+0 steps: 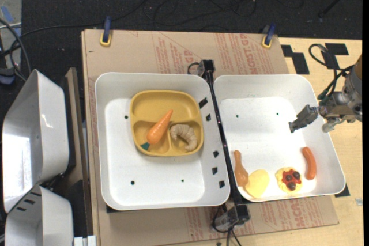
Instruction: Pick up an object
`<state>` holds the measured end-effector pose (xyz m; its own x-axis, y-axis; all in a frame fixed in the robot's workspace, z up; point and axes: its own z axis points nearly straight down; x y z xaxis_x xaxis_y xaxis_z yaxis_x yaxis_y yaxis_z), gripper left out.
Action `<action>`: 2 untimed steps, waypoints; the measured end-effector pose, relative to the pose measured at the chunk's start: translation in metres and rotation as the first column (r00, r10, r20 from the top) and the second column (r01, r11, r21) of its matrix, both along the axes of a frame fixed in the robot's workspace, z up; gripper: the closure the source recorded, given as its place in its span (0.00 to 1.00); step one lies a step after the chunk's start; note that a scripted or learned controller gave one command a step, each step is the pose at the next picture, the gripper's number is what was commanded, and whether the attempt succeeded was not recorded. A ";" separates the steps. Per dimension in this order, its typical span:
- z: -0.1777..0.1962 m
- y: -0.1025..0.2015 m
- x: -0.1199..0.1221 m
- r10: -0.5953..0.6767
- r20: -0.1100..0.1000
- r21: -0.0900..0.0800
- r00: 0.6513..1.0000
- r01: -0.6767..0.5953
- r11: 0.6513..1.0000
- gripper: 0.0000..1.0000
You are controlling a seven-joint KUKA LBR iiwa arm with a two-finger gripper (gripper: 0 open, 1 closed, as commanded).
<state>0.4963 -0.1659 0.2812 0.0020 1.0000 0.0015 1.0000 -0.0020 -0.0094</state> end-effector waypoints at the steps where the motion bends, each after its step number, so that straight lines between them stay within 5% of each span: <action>1: 0.005 0.000 0.002 0.003 0.009 -0.002 1.000 -0.003 1.000 0.00; 2: -0.039 0.000 0.002 0.000 0.005 -0.001 1.000 0.000 1.000 0.00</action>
